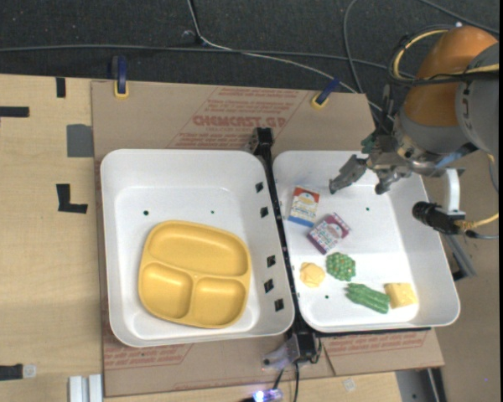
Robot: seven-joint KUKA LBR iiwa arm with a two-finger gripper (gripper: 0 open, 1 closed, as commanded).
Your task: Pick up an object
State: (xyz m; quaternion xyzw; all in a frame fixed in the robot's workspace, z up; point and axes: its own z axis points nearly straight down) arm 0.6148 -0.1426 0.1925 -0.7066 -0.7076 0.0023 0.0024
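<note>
— What do we list in the right bin (419, 224)?
— A red-and-white carton (303, 205), a purple packet (328, 232), green broccoli (340, 265), a green pickle (366, 297), two yellow pieces.
— And the gripper (365, 180)?
— We note its fingers spread, gripping nothing, above the bin's far end.

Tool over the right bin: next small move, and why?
Probably lower and shift toward the small red-and-white packet. The tool hangs open above the right white bin, holding nothing, and that packet lies nearest, apart from the purple wrapped packet.
</note>
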